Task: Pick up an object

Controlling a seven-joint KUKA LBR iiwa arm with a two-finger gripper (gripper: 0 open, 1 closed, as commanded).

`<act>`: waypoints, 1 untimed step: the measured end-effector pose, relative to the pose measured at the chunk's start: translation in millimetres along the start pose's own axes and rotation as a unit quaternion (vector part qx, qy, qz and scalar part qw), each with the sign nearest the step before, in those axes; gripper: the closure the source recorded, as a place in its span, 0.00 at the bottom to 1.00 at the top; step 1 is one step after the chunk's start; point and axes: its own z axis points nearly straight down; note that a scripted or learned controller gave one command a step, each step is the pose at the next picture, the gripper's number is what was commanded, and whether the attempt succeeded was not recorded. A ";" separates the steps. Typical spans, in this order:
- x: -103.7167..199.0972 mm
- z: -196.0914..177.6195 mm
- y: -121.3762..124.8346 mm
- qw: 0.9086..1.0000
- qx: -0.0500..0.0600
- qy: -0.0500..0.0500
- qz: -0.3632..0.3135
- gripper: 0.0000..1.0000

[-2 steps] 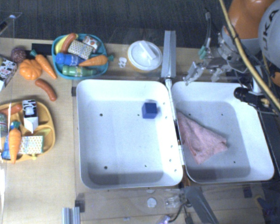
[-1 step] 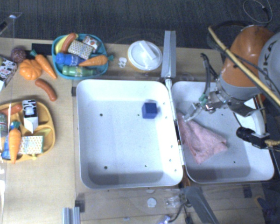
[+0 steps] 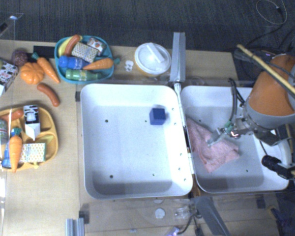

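Arm: the grey arm (image 3: 273,102), with its orange band, rose closest to the lens and reached in from the right over the right bin.
Gripper: the gripper (image 3: 220,134) hung low over the right bin (image 3: 265,178), its tip just at the upper right edge of the pink cloth.
Jaws: from where I stood I could not tell whether they were open or closed, and nothing showed between them.
Pink cloth: the pink cloth (image 3: 210,145) lay crumpled on the left half of the right bin's floor, near the wall shared with the other bin.
Blue block: the blue block (image 3: 158,115) sat in the left bin (image 3: 113,181), towards its upper right, well apart from the gripper.
Bench, far side: a white lidded tub (image 3: 153,58) stood behind the bins, with a blue bowl of toy food (image 3: 85,59) to its left.
Bench, left: a yellow tray of toy food (image 3: 23,137) sat at the left edge, with a toy pumpkin (image 3: 31,73) and a sausage (image 3: 48,94) loose above it.
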 end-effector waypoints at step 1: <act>-29.9 70.0 -15.2 1.000 -0.008 -0.002 0.011 0.00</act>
